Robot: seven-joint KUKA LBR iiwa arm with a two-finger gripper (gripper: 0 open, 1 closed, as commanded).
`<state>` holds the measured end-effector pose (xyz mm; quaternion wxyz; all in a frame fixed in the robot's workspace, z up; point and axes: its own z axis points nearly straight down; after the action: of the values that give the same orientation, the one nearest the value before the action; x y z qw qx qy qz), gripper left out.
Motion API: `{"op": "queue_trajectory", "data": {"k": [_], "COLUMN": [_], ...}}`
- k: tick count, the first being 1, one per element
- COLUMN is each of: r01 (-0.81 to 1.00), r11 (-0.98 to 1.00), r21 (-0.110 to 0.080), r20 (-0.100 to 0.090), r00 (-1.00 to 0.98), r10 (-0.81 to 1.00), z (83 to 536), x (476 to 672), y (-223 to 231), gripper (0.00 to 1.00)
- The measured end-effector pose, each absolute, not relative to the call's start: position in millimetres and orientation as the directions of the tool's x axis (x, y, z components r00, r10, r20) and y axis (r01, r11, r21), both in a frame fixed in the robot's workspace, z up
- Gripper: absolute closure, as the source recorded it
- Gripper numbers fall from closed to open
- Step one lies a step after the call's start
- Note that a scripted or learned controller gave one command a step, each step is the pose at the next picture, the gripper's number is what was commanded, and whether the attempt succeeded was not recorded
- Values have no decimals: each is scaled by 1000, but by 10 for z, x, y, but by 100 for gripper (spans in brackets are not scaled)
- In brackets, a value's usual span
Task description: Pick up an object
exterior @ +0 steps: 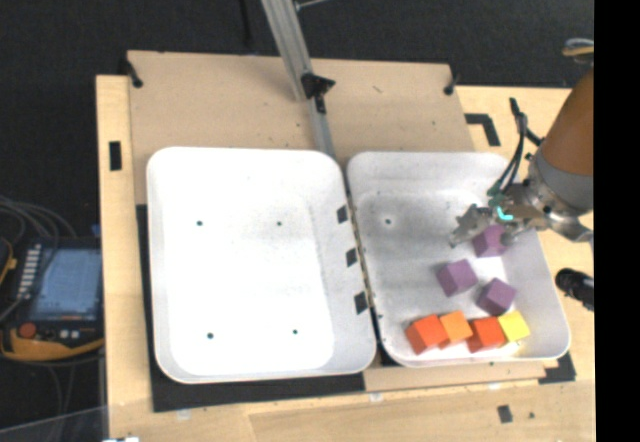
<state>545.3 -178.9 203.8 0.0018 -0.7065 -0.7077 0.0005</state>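
Left bin (245, 260) on the surface (290, 95), white, a few dark dots on its floor. Metal rail (285, 25) slants down from the top toward the gap between the bins. Right bin (400, 200) carries the blocks: orange blocks (428, 333) and a yellow block (514, 327) in a row along the near wall, touching. Above them two purple blocks (457, 276), slightly apart. A third purple block (488, 241) sits right at the jaws. Gripper (482, 223) low over the right bin's far-right part, arm (565, 145) coming in from the right. Jaws: can't tell if open or closed, or whether they have that block.
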Motion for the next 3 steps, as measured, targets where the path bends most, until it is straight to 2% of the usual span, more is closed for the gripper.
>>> {"op": "queue_trajectory", "data": {"k": [1,3], "r01": [1000,1000], "r11": [1,-2], "r21": [2,-4], "r20": [0,-1], "r00": [-1,2], "r10": [1000,1000], "z": [2062,995], "x": [5463,5442], "y": [-1789,-1711], "gripper": [0,0]}}
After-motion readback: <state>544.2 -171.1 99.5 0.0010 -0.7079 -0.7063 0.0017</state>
